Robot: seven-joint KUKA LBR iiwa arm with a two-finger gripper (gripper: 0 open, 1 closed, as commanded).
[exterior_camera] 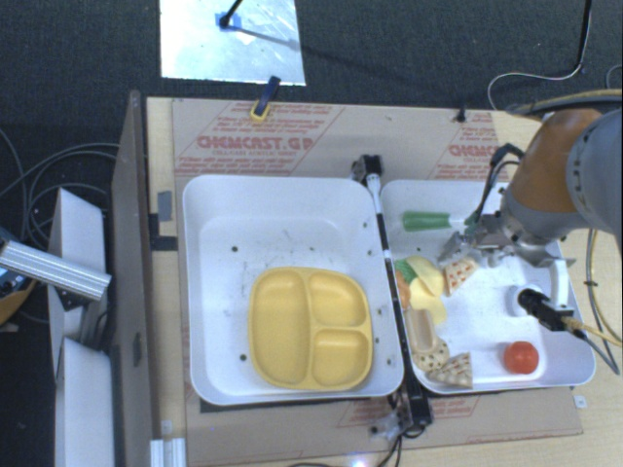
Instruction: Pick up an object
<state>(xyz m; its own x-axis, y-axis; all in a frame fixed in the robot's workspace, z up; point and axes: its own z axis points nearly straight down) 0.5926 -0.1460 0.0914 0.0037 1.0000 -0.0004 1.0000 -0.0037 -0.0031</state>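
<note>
My gripper is low over the middle of the right bin, with the arm reaching in from the right. Directly under its front lies a speckled red wedge like a pizza slice, touching or nearly touching the gripper. Beside the wedge sit a yellow and green piece of toy food and a pale yellow piece. A green stick lies behind the gripper. A red ball-shaped piece rests near the bin's front right.
A tan bar and two cracker-like wedges lie at the right bin's front left. The left bin holds a yellow divided plate. The bins' shared wall runs just left of the food pile.
</note>
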